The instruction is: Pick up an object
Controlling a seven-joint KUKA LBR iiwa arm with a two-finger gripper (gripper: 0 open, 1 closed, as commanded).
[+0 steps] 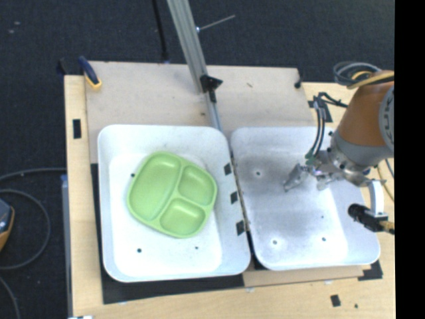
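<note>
1. Green sectioned plate (172, 194): lies flat in the left bin (116, 145), left of centre in the frame, well apart from the gripper (304, 177).
2. Gripper: hangs over the upper middle of the right bin (358, 244), right of centre in the frame. Fingers spread apart, nothing between them.
3. Governing relation: plate lies to the frame's left of the gripper and slightly lower, across the seam where the two bins meet. Long axis of the plate runs from upper left to lower right. By judgement, any grasp calls first for a leftward crossing over that seam.
4. Plate form: rounded outline, three shallow compartments, raised dividers and a thin rim; smooth, matte, plastic-looking.
5. Bins: shallow, white, round-cornered; right bin floor scuffed grey and dotted with small holes.
6. Arm: grey casing with an orange band (365, 115) above the wrist, at the frame's right.
</note>
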